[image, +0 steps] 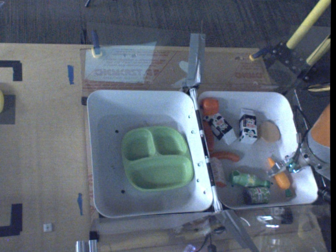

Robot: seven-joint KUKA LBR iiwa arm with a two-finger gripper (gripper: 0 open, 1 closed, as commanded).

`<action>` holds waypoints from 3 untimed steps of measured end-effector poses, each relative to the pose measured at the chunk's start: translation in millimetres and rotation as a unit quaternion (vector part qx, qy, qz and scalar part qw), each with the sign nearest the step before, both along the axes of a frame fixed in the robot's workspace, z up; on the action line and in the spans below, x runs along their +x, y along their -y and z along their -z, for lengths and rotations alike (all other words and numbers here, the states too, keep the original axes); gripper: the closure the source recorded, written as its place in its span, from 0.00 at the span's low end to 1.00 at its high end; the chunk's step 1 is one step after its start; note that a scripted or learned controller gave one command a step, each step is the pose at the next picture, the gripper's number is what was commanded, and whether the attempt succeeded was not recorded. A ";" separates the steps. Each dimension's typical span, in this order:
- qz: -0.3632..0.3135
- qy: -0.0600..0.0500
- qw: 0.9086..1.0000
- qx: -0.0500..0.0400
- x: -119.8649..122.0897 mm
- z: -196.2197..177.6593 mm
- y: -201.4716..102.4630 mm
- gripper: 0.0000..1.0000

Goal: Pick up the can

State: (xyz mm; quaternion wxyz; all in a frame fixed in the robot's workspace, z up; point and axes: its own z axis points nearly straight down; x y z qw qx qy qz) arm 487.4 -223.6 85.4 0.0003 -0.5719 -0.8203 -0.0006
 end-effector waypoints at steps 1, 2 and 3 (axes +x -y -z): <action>-0.024 0.000 1.000 -0.001 43.7 -166.1 -0.5 1.00; 0.030 0.000 1.000 -0.002 120.4 -217.5 -20.5 1.00; 0.054 0.000 0.999 -0.002 98.8 -335.4 -34.0 1.00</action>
